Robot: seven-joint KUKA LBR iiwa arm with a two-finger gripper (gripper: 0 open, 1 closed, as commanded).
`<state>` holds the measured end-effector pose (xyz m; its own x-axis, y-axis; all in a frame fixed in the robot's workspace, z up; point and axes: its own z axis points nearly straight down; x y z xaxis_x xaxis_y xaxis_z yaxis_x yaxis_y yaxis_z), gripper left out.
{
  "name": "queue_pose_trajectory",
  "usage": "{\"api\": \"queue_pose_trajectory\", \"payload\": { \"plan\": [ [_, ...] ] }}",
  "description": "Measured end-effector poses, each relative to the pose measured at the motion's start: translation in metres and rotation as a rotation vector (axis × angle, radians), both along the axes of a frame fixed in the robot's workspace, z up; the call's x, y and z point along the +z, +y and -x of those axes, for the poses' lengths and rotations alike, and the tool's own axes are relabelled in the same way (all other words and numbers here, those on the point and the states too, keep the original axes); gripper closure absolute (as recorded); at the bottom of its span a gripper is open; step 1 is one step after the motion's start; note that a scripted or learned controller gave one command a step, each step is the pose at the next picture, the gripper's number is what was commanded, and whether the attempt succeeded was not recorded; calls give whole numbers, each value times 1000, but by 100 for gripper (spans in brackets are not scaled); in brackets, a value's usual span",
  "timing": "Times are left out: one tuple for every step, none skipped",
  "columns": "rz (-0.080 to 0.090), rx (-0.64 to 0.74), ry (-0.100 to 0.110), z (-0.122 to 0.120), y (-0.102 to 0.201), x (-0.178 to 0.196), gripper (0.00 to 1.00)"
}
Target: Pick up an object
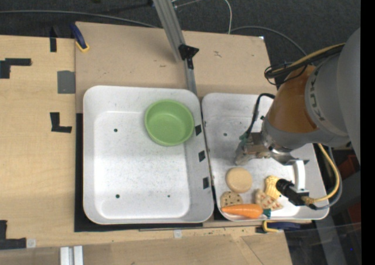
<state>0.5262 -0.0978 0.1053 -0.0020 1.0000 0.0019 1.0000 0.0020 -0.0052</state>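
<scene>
Four small objects crowd the lower edge of the right bin (234,111): a round tan biscuit-like piece (239,179), a darker cracker (231,198) below it at the bin's lower left corner, an orange carrot (243,211) lying along the bottom rim, and a yellowish lumpy item (270,192) to the right of the round piece. These sit close together, some touching, leaving little room between them and the rim. The upper half of this bin is bare white floor.

The gripper (246,151) hangs just above the round piece, slightly to its upper right; whether it is released or clenched cannot be told, and nothing shows in its grasp. The grey arm (304,108) with its orange band fills the frame's right side.

In the left bin (111,158), a green bowl (169,122) sits near the upper right corner, close to the shared wall; the rest of that floor lies open.
</scene>
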Motion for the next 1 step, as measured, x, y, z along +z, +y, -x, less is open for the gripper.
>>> {"api": "queue_pose_trajectory", "payload": {
  "plan": [
    [2,0,-7,-4,8,45,100]
  ]
}}
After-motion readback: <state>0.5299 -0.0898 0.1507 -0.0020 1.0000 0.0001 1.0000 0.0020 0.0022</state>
